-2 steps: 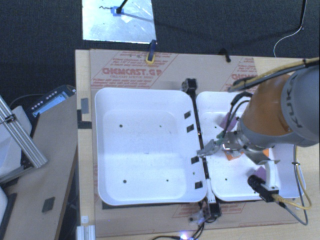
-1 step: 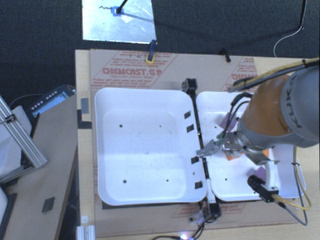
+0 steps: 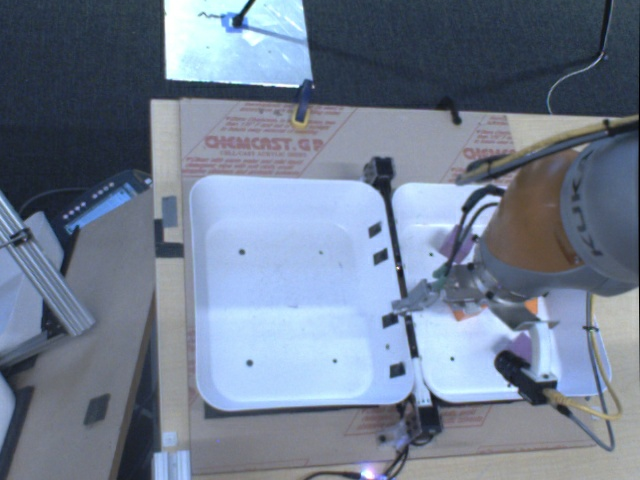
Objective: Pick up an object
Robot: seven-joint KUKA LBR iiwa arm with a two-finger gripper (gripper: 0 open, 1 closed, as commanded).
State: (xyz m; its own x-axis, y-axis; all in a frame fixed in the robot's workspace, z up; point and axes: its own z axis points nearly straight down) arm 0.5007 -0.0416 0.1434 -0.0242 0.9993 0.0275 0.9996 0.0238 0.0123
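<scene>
Reaching into the right bin point(image 3: 432, 380) beside its divider

End effector point(image 3: 432, 293) grip state cannot be told (arm hides it); it should settle squarely over the orange object point(image 3: 466, 314).

Three small things are lying in the right bin point(image 3: 440, 383) below my wrist. An orange piece point(image 3: 468, 313) is peeking out from under my arm near the bin's middle. A pale pink object point(image 3: 447, 238) is sitting farther back, partly hidden. A dark purple piece point(image 3: 520, 345) is resting near the front right corner. Their shapes are too covered to tell.
</scene>
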